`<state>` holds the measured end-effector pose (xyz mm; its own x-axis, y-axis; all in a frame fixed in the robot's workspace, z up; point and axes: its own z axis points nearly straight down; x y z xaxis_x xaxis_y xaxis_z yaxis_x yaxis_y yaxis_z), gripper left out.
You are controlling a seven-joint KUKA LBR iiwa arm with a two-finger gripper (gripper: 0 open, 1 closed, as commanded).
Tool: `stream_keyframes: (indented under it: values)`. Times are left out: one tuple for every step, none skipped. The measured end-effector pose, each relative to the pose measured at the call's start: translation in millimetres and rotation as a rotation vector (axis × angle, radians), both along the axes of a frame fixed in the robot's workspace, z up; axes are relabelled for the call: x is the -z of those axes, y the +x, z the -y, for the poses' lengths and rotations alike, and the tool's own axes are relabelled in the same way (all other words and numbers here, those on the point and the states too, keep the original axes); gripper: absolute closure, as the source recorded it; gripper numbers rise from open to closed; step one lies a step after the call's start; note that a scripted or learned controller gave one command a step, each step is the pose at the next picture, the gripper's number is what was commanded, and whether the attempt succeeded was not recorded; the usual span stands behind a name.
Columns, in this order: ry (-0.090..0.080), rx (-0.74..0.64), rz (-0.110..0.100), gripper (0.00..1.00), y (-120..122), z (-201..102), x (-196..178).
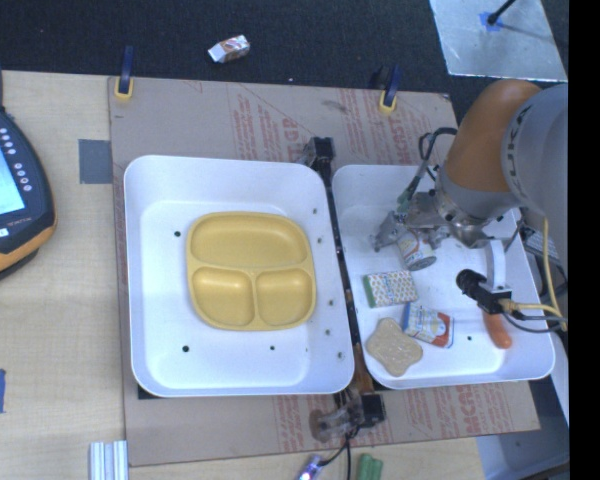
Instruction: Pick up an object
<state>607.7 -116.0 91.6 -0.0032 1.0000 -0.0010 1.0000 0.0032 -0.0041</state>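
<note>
Arm [505, 148]: you see it reach in over the right bin [380, 193].
Left bin [160, 358]: holds a yellow tray [250, 270].
Gripper [408, 226]: low in the right bin; open or closed, can't tell.
Can [417, 255]: just below the gripper.
Packet [390, 288], cookie [392, 346]: nearer you.

The grey KUKA arm with its orange band [490, 143] reaches in from the right of the view, its broad upper housing at the right edge and the orange section bulging just above the wrist. From there the wrist slopes down and to the left. The metal two-finger gripper [398, 230] sits at the low left end of the arm, pointing down and leftward, its grey parts clustered tightly together. Dark cables loop beside the wrist.
</note>
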Motion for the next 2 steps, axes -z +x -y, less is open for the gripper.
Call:
stream_keyframes:
  values:
    - [-0.001, 0.0, -0.002, 1.0, 0, 1, -10]
    - [0.002, -0.002, 0.002, 1.0, -37, -91, -115]
